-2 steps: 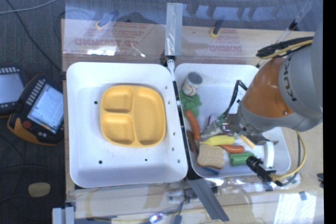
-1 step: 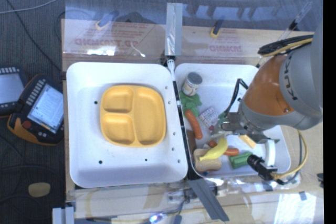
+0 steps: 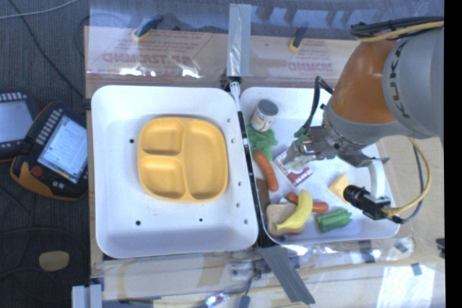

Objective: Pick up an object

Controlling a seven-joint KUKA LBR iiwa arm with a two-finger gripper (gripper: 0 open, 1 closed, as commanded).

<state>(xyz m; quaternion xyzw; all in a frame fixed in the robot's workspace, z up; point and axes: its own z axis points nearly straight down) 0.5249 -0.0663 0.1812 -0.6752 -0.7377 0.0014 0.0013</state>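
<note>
While the grey arm (image 3: pixel 393 94) with its orange band reaches in from three o'clock, its end effector (image 3: pixel 302 153) hangs low over the middle of the right bin (image 3: pixel 289 96). Whether its jaws are spread or pressed together I cannot tell, since the wrist hides them from above, and nothing can be made out between them.

Just under the end effector, at its six o'clock, lies a small red-and-white packet (image 3: pixel 298 175). A jar with a grey lid (image 3: pixel 264 114) stands at the bin's eleven o'clock, with a green leafy piece (image 3: pixel 261 141) just below it. An orange-red sausage-shaped toy (image 3: pixel 266 171) lies along the left wall, at nine o'clock from the packet. At the bin's six o'clock a banana (image 3: pixel 299 211) rests across a tan piece (image 3: pixel 280 213); a green pepper-like toy (image 3: pixel 333 219) lies beside it at its three o'clock, and a yellow wedge (image 3: pixel 338 185) sits at the pepper's twelve o'clock.

Across the divider, the left bin (image 3: pixel 115 227) carries a yellow sectioned tray (image 3: pixel 183 158) at its centre.

Off the tabletop (image 3: pixel 108 54), at nine o'clock of the view, a control pendant with a lit screen (image 3: pixel 54 148) lies on the floor.
</note>
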